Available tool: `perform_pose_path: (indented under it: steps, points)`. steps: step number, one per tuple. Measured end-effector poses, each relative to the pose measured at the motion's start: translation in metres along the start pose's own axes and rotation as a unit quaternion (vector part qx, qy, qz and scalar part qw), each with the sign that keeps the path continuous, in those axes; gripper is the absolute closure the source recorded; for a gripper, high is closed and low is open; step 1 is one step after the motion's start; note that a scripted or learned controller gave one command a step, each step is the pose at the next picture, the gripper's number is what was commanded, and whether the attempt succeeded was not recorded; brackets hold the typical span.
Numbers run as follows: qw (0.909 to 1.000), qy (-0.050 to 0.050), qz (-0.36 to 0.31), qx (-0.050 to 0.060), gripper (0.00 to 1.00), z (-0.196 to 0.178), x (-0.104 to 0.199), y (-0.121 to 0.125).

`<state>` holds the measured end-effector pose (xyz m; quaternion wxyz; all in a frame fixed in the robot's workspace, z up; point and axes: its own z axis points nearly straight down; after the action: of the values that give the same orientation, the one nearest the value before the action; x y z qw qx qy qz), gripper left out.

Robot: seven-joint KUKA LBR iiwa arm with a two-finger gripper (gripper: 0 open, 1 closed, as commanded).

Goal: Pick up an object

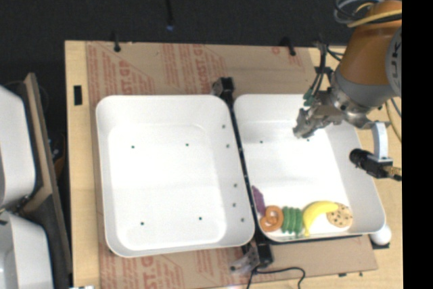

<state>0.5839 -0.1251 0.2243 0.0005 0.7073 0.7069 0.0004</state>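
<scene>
My end effector (306,129) hangs over the right bin's (352,166) far part | grip state: too small to tell | toy food (308,218) lines the near wall, partly overlapping.

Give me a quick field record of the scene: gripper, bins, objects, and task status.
gripper: above the far part of the right bin, nothing visible between its fingers
right bin: holds all the objects, bunched along its near edge
objects, left to right: purple piece, orange pretzel-like ring, green ridged piece, banana, cookie
left bin: white, beside the right bin
task status: no object picked up yet; gripper well apart from the cluster
</scene>
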Motion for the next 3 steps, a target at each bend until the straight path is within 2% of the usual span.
perform_pose_path:
  steps: [1,2,3]
  points:
    - [1.0,0.0,0.0,0.0,1.0,-0.003,-0.011,-0.009]
    - [1.0,0.0,0.0,0.0,1.0,-0.021,-0.004,-0.001]
    - [1.0,0.0,0.001,0.001,1.0,-0.015,-0.032,-0.005]
